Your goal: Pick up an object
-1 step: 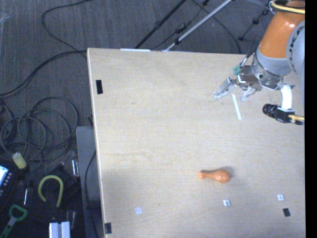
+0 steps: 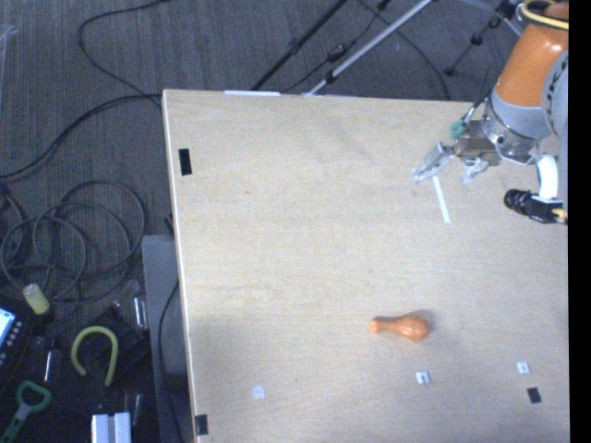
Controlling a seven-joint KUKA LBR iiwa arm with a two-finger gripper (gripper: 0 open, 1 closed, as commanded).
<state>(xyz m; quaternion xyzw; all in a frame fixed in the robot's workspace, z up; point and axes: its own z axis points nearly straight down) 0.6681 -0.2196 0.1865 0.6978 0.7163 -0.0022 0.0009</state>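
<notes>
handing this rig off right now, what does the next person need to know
Gripper: over the bench's upper right part, a thin white stick hanging from its fingers; whether they clamp it is unclear.
Orange pear-shaped object: lying on the bench nearer the lower edge, well apart from the gripper.
Done: the orange object not yet picked up.
Left: confirm the grasp on the stick, or go for the orange object.

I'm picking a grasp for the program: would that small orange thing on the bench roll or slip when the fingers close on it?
The orange object looks pear-shaped, with a rounded bulb and a thin neck, lying on its side on the bare wooden bench; it would likely roll or pivot if nudged. Its surface looks smooth, so fingers may slip off the bulb. It seems small, probably light.
</notes>
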